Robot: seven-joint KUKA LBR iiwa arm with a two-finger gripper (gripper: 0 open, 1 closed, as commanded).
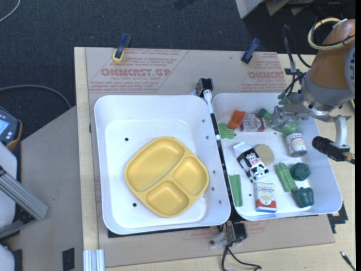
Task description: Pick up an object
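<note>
**Pick not yet made: arm low over the right bin's far end**

Nothing is lifted as far as the view shows, so the whole pick is left. Every object lies on a bin floor.

The worktop [169,66], covered with printed brown board, carries two white bins. The left bin [110,117] holds a yellow divided tray [166,176] at its centre. The right bin [333,193] holds the clutter from which an object is to be taken.

The arm [333,61] enters from 3 o'clock, its orange band high at 2 o'clock of the picture, and bends down so that its wrist sits over the bin's 12 o'clock end. The gripper [282,117] hangs there, close above the floor, just beside a red and white packet [252,123] on its 9 o'clock side and a small can [295,144] towards 5 o'clock. How wide the jaws stand I cannot tell; the metal parts blur together, and nothing can be seen between them.

Going down in size among the rest: a black and white carton [252,162] near the bin's centre, a red and white carton [265,197] at 6 o'clock, a green pepper [303,196] at 5 o'clock, a round tan disc [265,153] and an orange block [237,118] at 11 o'clock.

In my judgement the nearest candidates are the packet and the can.
</note>
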